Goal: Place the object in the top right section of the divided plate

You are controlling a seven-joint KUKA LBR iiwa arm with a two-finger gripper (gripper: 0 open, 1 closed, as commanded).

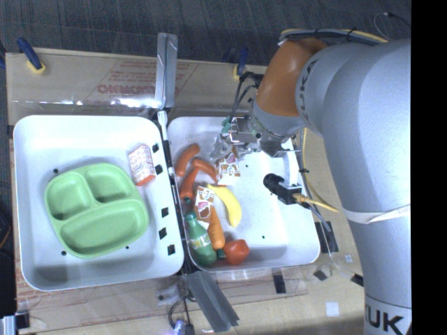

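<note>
A green divided plate [96,208] lies in the left bin [42,135]; its three sections hold nothing. A small red and white packet [141,164] lies just beyond the plate's upper right corner. My gripper [232,139] hangs over the upper part of the right bin [293,246], above a small patterned packet [228,167]. The wrist hides the fingertips. Below it lie two orange sausages [193,166], a banana [229,204], a carrot [216,231], a green bottle [198,239] and a red tomato [236,250].
The large grey arm [356,152] covers the right side of the right bin. A black fitting [279,187] with a cable sticks out over the bin's white floor. A metal divider [166,68] stands between the bins at the back.
</note>
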